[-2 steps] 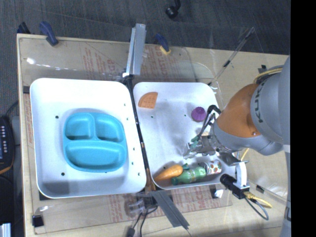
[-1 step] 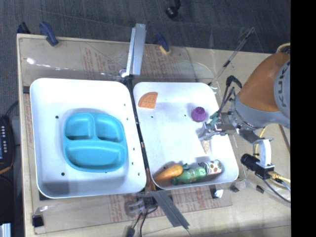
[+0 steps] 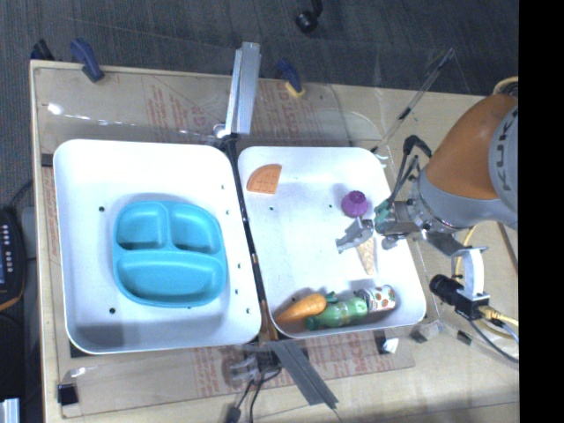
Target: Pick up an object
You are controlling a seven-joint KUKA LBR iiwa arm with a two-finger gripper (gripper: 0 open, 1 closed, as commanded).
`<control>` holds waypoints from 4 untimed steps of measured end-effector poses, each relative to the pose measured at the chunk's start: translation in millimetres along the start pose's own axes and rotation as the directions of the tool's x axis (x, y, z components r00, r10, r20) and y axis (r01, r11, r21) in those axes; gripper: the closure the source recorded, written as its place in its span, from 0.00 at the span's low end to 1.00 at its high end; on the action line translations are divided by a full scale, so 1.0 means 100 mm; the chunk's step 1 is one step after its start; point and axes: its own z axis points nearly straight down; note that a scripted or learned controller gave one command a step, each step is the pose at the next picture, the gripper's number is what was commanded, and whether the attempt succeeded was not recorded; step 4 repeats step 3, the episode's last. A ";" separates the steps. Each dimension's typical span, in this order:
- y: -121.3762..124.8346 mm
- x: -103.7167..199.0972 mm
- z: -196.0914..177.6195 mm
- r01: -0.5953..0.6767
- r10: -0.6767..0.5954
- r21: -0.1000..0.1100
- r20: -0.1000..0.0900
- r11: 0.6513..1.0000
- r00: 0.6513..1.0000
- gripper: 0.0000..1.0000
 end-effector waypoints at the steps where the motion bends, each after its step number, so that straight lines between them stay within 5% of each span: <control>1: -0.16 0.02 1.19 0.001 -0.001 0.000 0.000 1.000 1.000 0.00; 2: -0.14 0.02 1.09 0.004 -0.004 -0.002 0.000 1.000 1.000 1.00; 3: 0.35 0.00 0.06 0.000 0.000 0.000 0.000 1.000 1.000 1.00; 4: 0.35 0.00 0.06 0.000 0.000 0.000 0.000 1.000 1.000 1.00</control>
